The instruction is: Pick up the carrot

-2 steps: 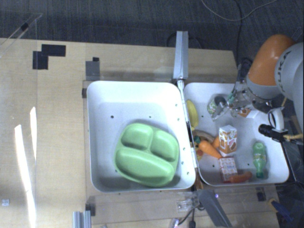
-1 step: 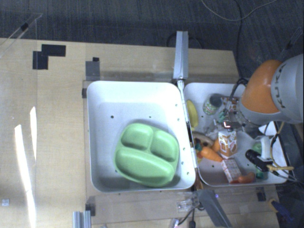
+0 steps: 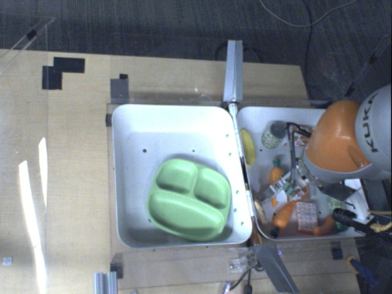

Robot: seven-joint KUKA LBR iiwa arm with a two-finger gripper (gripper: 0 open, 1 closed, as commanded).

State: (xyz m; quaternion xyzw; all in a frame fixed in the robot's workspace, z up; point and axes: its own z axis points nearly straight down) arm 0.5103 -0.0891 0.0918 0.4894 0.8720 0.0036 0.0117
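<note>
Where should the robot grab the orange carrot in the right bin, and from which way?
Probably around the carrot's thick middle, coming straight down from above. It lies flat and slanted in the right bin, near the front wall, with a red and white packet close beside it. The fingers should close across its narrow width, since side room looks tight. The gripper hangs just above it.

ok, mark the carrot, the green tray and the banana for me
carrot (image 3: 284, 214): camera view, middle of its orange body, right bin.
green tray (image 3: 190, 199): camera view, ridge between its compartments, left bin.
banana (image 3: 247, 146): camera view, middle of the yellow length, by the right bin's left wall.
</note>
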